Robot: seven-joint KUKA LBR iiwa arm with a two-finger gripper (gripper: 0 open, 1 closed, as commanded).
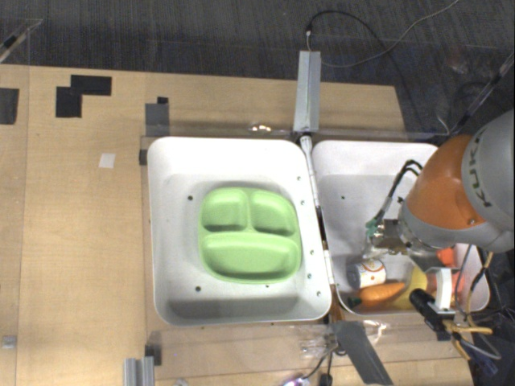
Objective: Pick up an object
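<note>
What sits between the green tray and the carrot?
In the camera view, the bins' white walls and a small can lie between the green tray and the carrot.

A robotics lab: wooden bench, two white bins, loose cables.

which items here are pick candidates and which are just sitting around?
Job:
- gripper, low in the right bin
- small white can under it
- carrot
- yellow item, partly hidden

Lying about:
- green divided tray in the left bin
</note>
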